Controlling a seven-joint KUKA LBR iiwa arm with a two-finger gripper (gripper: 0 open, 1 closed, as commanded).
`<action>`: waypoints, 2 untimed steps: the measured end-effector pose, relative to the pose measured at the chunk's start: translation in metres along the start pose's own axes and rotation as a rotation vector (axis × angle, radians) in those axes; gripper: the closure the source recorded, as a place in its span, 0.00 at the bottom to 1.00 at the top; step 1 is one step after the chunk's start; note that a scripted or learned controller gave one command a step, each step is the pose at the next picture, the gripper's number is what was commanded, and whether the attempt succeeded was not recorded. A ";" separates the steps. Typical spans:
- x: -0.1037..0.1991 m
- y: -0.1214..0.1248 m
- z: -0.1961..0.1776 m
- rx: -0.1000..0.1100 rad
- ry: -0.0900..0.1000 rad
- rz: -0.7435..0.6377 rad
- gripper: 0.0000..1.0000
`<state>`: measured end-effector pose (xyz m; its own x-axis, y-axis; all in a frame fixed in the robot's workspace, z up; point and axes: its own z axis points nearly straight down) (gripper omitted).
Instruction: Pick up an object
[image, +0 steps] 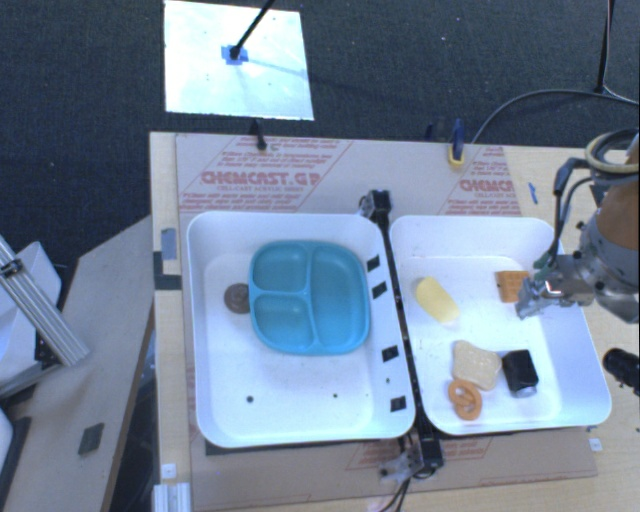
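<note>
The grey arm (612, 240) comes in from the right side and bends down over the right bin (575, 395). Its tool (530, 298) hangs low at the bin's right edge, near 3 o'clock. I cannot tell how wide the tool is, and nothing can be seen gripped in it. Just to the left of the tool, almost touching it, lies a small orange block (511, 286). A pale yellow piece (436, 300) lies farther out at 9 o'clock from the tool, near the wall between the bins. A black block (519, 371) sits at 6 o'clock from the tool, a little way off. A tan lump (477, 363) lies just beside the black block, on its left. An orange pretzel shape (464, 398) sits right under the tan lump, touching it, at about 7 o'clock from the tool. The left bin (215, 400) holds a blue plate (307, 296) with three parts, and a small brown round thing (237, 297) peeks out at the plate's left edge. Both bins rest on the counter (330, 170), on a clear sheet with red letters.
</note>
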<state>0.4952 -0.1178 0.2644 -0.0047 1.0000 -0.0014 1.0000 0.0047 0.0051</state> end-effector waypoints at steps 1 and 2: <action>0.058 0.023 0.010 0.002 0.002 -0.006 1.00; 0.107 0.043 0.004 0.000 0.003 -0.006 1.00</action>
<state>0.5378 -0.0105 0.2600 -0.0107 0.9999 0.0017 0.9999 0.0107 0.0047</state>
